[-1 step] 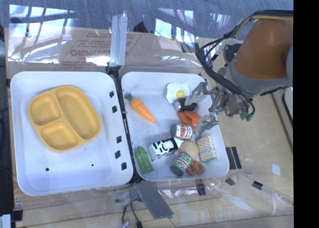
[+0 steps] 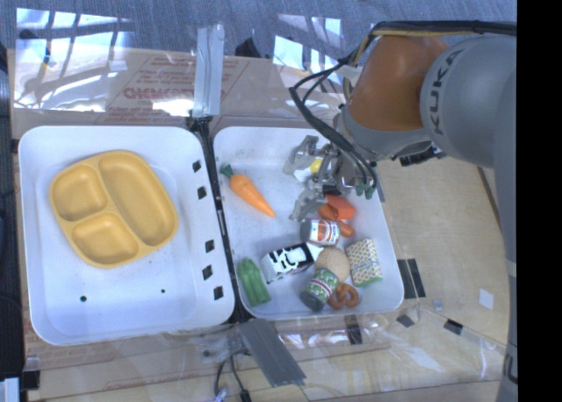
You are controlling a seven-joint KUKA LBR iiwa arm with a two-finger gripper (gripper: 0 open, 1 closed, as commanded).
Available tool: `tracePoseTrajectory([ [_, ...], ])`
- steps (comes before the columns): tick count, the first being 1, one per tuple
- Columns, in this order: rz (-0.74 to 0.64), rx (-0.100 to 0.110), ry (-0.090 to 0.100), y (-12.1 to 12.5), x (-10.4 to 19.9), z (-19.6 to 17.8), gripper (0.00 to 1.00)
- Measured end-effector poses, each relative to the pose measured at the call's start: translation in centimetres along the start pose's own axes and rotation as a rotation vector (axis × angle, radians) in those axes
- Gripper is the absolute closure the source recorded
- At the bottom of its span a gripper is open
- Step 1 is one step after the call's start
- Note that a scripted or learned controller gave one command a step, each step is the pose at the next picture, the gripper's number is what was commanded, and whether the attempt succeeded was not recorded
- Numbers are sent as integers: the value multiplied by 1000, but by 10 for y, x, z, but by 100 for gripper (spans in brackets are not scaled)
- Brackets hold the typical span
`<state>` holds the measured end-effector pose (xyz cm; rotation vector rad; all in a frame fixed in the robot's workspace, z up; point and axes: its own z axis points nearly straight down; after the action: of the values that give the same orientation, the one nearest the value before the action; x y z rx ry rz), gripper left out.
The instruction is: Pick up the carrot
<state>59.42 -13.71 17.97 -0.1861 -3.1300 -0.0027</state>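
The carrot, orange with a green stub at its upper left end, lies slantwise on the floor of the right bin near its left wall. My gripper hangs over the middle of that bin, a short way right of the carrot and apart from it. Its metal fingers stand spread, and nothing sits between them.
The left bin holds a yellow three-part tray. The right bin's lower half is crowded: a small red item, a little can, a black-and-white toy, a green piece, a pretzel and a patterned block.
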Motion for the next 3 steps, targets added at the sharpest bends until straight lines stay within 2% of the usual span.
tracePoseTrajectory([
  [1,-20,0,-1,37,-6,91,0],
  [2,130,1,-9,46,-11,87,0],
  [3,603,0,-3,31,-2,88,0],
])
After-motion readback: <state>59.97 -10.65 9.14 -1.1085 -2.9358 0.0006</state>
